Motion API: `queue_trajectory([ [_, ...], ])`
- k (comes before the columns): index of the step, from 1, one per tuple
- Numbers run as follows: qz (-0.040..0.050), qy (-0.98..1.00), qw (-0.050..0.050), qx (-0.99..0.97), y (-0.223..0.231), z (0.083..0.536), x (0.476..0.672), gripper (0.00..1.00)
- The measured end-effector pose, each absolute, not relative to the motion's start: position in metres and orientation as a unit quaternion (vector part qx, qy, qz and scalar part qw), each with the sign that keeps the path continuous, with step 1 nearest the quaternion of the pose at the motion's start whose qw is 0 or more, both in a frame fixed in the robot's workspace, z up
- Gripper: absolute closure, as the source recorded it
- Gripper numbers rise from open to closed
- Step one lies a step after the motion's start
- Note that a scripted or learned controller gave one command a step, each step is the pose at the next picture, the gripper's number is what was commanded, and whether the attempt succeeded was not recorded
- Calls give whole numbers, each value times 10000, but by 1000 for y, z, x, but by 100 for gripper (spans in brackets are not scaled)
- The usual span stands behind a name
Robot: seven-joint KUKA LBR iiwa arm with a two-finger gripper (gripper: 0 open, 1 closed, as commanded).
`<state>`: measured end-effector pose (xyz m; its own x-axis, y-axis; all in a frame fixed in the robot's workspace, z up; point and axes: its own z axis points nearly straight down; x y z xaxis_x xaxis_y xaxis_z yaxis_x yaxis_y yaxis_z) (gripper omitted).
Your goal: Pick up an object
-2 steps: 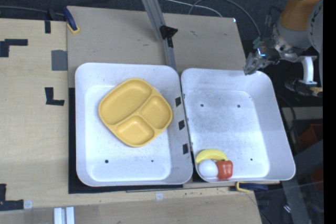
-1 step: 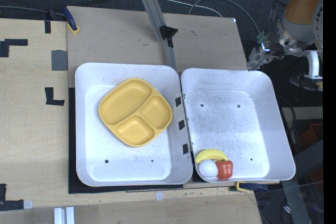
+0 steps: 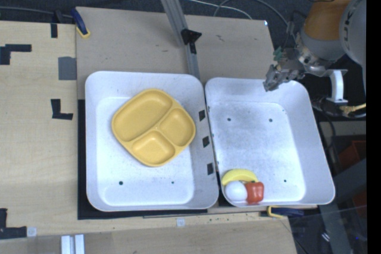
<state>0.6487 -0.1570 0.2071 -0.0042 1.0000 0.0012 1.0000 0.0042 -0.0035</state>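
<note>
Gripper (image 3: 275,81) hanging over right bin's (image 3: 309,128) far rim, finger state untellable, toy food cluster (image 3: 243,186) lying well apart diagonally, yet ungrasped.

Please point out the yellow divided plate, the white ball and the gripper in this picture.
yellow divided plate (image 3: 153,127): camera view, on its central ridge.
white ball (image 3: 236,191): camera view, middle of its top.
gripper (image 3: 272,82): camera view, at its tip over the right bin's far rim.
</note>
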Motion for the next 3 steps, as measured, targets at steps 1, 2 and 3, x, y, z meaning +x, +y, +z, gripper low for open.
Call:
queue_trajectory([
  [1,8,-7091,16,-7051,-104,200,626,100],
  [2,0,-7095,17,-7047,-50,213,600,100],
  [3,3,-7094,16,-7048,-7,225,578,100],
])
